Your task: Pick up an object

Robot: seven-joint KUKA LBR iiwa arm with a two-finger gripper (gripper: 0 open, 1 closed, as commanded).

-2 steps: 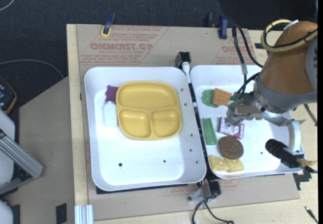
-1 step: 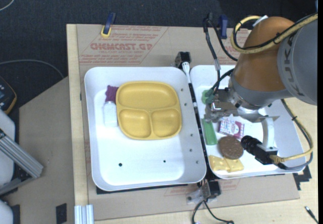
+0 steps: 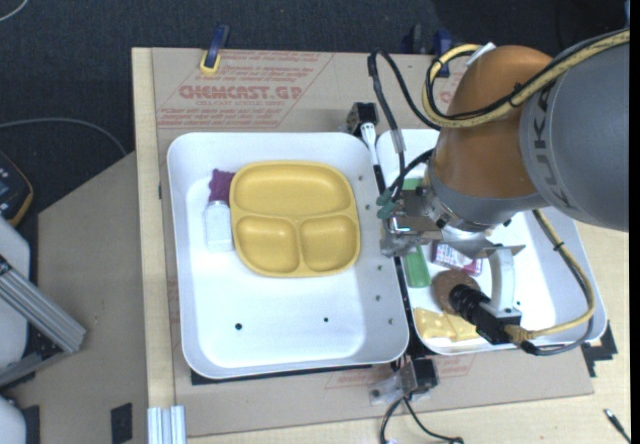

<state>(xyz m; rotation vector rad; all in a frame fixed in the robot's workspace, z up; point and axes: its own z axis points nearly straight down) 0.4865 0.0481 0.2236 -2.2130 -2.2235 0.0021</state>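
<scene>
Grey and orange, the arm [image 3: 520,132] hangs over the right bin [image 3: 560,277] and hides the claw, so I cannot tell its state. Under it lie a green object [image 3: 416,267], a pink-white packet [image 3: 455,255], a brown piece [image 3: 452,287] and a yellow piece [image 3: 440,325], close together. The left bin [image 3: 290,332] holds a yellow divided tray [image 3: 295,217], with a white bottle [image 3: 217,222] just beside it. Its near half has open floor.
</scene>
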